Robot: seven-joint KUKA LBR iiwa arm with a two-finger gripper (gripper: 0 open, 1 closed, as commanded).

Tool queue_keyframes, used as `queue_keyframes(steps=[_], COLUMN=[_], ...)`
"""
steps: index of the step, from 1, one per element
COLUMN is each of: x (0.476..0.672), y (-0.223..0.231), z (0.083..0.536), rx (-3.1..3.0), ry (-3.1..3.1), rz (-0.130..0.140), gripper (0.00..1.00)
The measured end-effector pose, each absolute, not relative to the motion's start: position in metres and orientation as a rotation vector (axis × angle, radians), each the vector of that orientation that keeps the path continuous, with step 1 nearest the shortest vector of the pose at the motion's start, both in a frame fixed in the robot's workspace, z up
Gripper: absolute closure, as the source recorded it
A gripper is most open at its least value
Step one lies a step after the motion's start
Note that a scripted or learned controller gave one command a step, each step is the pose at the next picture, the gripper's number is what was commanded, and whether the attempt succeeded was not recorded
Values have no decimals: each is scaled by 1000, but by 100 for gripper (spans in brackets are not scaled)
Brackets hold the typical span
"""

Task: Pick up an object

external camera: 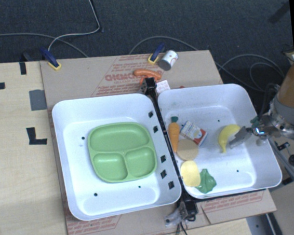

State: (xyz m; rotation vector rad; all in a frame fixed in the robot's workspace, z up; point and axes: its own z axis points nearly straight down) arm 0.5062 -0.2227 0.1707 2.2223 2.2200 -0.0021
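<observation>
The grey arm (287, 110) reaches in over the right bin's right edge, its gripper (241, 136) held low inside.

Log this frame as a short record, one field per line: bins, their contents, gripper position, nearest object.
left bin: holds a green divided plate
right bin: holds a carrot, a small red and white packet, a tan round piece, a yellow lemon-like piece, a green piece and a banana
gripper: at the right bin's right side, low over the floor
nearest object to gripper: banana, just to its left; contact cannot be told
grasp: nothing seen between the fingers
</observation>
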Motion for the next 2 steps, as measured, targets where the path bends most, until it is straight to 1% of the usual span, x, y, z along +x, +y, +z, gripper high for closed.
queue_keyframes(steps=[1, 2], x=[554, 584], y=[-190, -224], z=[87, 87], rx=[2217, 2215], ry=[2221, 2220], rz=[3, 4], gripper=[0, 0])
